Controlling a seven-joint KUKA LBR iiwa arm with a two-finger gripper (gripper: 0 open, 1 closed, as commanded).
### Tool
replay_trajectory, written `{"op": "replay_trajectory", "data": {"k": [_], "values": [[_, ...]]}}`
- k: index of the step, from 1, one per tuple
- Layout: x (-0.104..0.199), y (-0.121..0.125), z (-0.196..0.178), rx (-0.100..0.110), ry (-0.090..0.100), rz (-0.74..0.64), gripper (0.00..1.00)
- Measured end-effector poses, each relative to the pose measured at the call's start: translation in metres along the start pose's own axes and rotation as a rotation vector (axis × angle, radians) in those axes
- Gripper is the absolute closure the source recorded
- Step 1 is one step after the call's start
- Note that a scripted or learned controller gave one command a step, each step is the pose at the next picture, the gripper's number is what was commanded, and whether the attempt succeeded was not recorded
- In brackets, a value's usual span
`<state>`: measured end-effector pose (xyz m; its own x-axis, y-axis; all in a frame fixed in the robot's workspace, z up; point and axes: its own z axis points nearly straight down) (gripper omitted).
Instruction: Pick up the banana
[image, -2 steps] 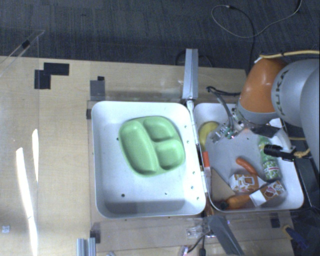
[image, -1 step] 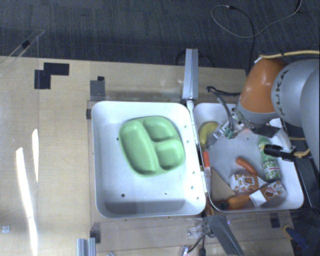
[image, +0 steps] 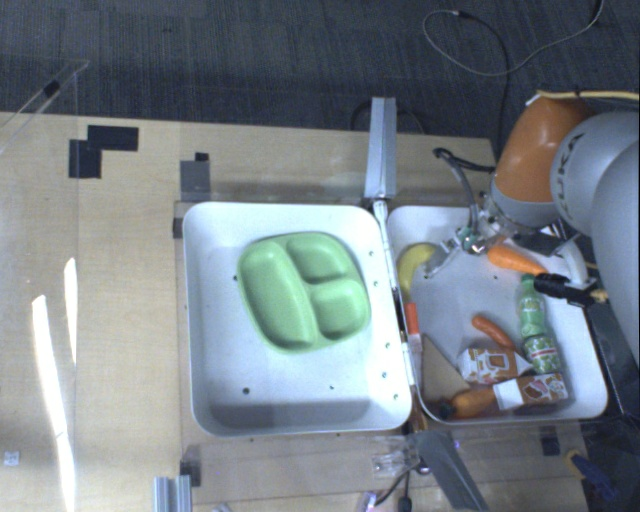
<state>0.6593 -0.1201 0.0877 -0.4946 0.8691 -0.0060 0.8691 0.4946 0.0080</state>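
Note:
The banana (image: 412, 263) shows as a yellow curved shape in the right bin (image: 440, 320), close to the bin's left wall near the far corner. My gripper (image: 455, 248) hangs just right of the banana, at its edge, with the grey and orange arm (image: 560, 165) reaching in from the upper right. Whether the gripper touches the banana is unclear, and part of the banana's right side is hidden behind it.
The right bin also holds a carrot (image: 517, 261), a green bottle (image: 536, 325), a small orange sausage-like item (image: 493, 331), a carton (image: 489, 365) and an orange item (image: 470, 403) at the front. A green divided plate (image: 302, 290) lies in the left bin (image: 215, 380).

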Motion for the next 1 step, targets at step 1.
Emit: {"op": "replay_trajectory", "data": {"k": [1], "values": [[0.0138, 0.0132, 0.0006, 0.027, 0.01, -0.234, 0.0]]}}
